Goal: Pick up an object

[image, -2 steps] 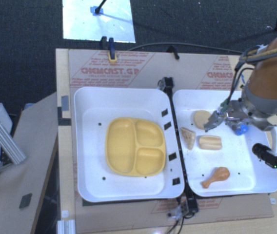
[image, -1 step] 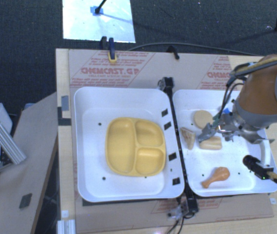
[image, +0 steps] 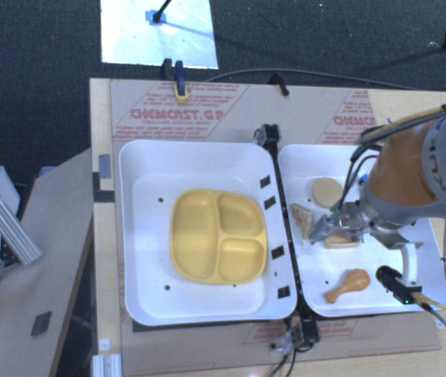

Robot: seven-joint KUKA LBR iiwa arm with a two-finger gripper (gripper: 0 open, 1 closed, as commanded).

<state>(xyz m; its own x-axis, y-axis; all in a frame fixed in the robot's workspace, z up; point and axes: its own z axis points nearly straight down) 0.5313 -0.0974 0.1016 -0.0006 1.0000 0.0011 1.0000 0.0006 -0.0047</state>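
The hand (image: 329,228) is low in the right bin (image: 411,301), its tips down at a pale sandwich-like wedge (image: 305,220) and a tan slab (image: 341,240); whether they are apart or together I cannot tell. A round cracker (image: 326,190) lies just beyond the hand, a drumstick (image: 347,285) nearer the camera. A yellow divided plate (image: 217,236) sits in the left bin (image: 140,210).

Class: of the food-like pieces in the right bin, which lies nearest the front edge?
The tan drumstick-shaped piece. The round disc and the wedge-shaped piece lie farther back.
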